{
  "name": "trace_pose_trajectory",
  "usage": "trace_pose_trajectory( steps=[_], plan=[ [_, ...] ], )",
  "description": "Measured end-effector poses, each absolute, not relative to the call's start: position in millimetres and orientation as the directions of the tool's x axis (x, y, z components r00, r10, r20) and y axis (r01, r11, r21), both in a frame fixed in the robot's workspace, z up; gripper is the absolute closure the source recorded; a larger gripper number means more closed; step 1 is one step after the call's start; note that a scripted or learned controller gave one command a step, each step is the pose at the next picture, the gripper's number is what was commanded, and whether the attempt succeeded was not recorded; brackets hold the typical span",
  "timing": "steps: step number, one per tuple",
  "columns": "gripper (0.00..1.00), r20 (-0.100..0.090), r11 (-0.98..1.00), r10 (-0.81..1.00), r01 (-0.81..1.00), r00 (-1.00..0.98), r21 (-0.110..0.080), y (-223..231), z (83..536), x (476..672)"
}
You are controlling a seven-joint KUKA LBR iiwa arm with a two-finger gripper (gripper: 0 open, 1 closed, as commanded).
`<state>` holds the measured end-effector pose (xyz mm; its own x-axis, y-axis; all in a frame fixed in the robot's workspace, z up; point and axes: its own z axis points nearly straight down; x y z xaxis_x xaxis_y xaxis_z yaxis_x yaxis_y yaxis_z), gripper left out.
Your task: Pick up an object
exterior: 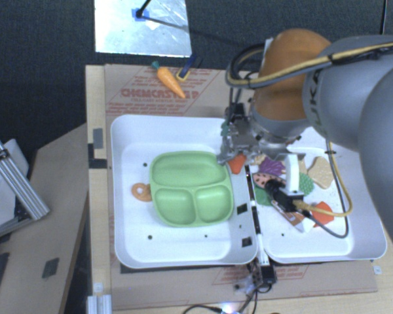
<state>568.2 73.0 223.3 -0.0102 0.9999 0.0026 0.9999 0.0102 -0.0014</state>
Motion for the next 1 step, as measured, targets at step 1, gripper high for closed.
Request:
trace_pose_trajectory(
  steps=[1],
  plan=[
    [1.0, 0.001, 0.005, 1.0, 1.0, -0.005, 0.001, 69.1, 232.1, 571.9]
  ],
)
